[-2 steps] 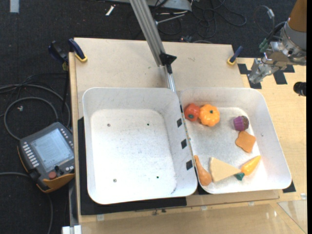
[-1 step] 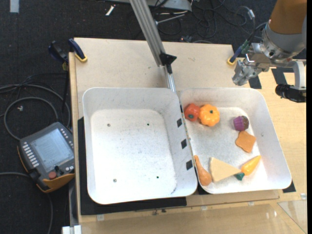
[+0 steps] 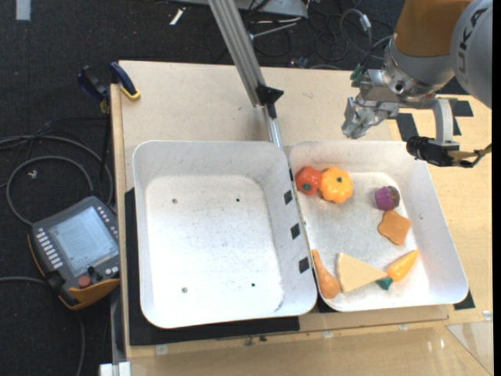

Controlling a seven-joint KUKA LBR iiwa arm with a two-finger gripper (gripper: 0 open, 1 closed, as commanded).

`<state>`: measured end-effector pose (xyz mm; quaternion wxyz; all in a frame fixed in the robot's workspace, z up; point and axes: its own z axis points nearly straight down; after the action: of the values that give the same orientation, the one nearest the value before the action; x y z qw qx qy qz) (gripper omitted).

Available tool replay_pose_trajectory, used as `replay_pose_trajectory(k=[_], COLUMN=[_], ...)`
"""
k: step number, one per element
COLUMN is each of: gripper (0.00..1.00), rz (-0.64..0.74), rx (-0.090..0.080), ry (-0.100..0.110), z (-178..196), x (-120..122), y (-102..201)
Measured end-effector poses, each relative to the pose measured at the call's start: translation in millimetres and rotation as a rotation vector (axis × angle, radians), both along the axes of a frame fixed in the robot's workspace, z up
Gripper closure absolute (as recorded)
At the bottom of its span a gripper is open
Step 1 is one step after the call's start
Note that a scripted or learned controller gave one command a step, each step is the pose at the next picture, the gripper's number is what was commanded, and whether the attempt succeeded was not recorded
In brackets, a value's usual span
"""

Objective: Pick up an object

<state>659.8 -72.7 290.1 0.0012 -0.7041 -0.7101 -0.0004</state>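
Hovering above the right white bin's (image 3: 438,210) far rim, the two-finger gripper (image 3: 358,124) carries nothing; finger state unclear. Below it, near the bin's front, a long orange carrot (image 3: 402,265) lies diagonally, green tip toward the pale cheese wedge (image 3: 358,272).

I see two bins side by side on the bench (image 3: 196,100). The right bin (image 3: 446,241) holds a pumpkin (image 3: 337,185) beside a tomato (image 3: 308,178), a wedge (image 3: 358,272) nearer me, and a carrot (image 3: 402,265) to the wedge's right.
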Motion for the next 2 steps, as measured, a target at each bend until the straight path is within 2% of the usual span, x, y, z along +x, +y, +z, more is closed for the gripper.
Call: replay_pose_trajectory(k=[2], gripper=[1.0], rz=[0.001], rx=[0.0], ry=[0.001], z=[-15.2], x=[-27.0], y=[115.0])
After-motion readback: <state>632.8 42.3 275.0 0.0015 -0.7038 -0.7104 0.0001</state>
